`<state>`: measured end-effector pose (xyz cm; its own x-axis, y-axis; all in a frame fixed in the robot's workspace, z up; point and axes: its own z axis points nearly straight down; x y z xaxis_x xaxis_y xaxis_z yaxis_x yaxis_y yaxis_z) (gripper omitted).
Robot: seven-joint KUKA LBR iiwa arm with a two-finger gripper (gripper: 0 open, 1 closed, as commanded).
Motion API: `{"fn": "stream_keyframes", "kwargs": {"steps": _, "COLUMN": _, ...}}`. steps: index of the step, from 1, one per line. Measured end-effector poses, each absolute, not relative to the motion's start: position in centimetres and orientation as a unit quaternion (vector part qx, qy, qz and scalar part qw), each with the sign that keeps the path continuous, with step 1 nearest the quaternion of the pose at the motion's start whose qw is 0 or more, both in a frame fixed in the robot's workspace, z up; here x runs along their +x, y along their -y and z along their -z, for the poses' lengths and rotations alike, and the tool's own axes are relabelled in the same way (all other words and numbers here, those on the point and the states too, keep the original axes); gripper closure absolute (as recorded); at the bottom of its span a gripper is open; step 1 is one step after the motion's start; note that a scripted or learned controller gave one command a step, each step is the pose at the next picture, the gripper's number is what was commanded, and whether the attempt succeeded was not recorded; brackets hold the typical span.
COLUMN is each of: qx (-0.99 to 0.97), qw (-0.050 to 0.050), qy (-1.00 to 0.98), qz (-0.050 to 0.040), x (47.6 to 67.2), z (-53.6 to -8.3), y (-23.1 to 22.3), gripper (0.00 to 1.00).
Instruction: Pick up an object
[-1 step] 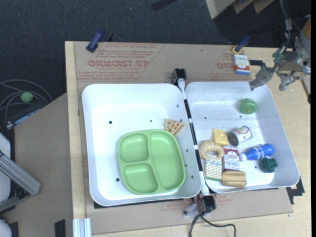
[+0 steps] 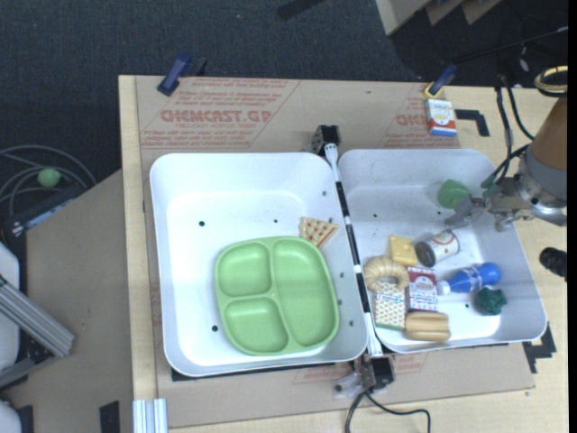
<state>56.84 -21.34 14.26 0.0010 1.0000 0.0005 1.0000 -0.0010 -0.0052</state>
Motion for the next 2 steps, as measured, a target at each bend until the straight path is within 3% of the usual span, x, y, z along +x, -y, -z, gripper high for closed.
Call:
{"fn": "stream_keyframes", "kwargs": {"steps": 1, "qx": -0.707, "qw": 0.001, "qy": 0.708, "qz": 0.0005, "x": 62.9, "z": -8.4, "y": 15.4, "gripper": 0.0}}
{"fn": "stream_keyframes", "kwargs": {"steps": 2, "qx": -0.707, "qw": 0.0, "qy": 0.707, "qz": 0.0, "x": 55.9, "z": -8.5, "y": 14.5, "gripper": 0.0}}
